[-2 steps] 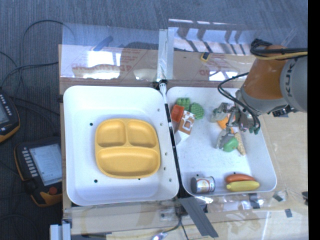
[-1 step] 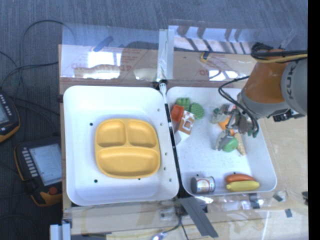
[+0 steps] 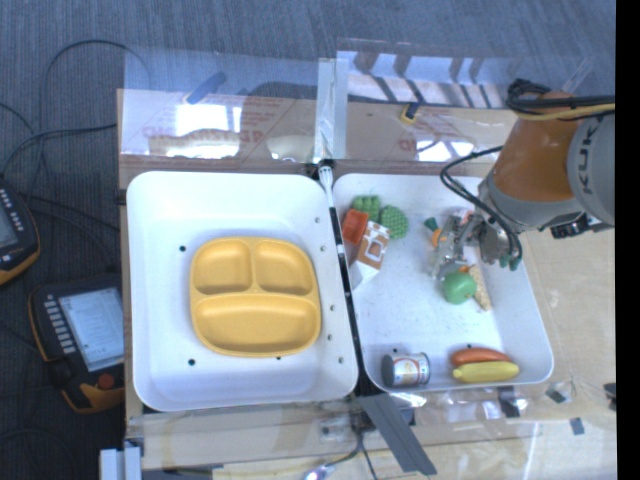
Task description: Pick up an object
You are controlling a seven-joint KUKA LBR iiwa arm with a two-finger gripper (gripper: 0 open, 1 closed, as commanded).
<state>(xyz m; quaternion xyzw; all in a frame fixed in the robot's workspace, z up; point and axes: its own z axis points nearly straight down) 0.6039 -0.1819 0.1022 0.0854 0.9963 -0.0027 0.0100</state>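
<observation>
My gripper [image 3: 455,253] hangs low over the right bin [image 3: 530,308], its metal fingers pointing down toward a round green object [image 3: 459,287] that lies just below them. The arm's orange band [image 3: 535,163] sits up and to the right of it. Further left in the same bin lie a green broccoli-like toy [image 3: 385,218] and an orange-and-white carton [image 3: 366,243]. A small tin can [image 3: 408,370] rests at the front wall, with a yellow banana and a red item [image 3: 484,364] beside it. Nothing can be made out between the fingers.
The left bin [image 3: 160,268] holds a yellow divided plate [image 3: 255,295]. A small orange piece [image 3: 433,230] lies left of the gripper. A tan stick-shaped item [image 3: 482,295] lies right of the green object. Clear panels stand behind both bins.
</observation>
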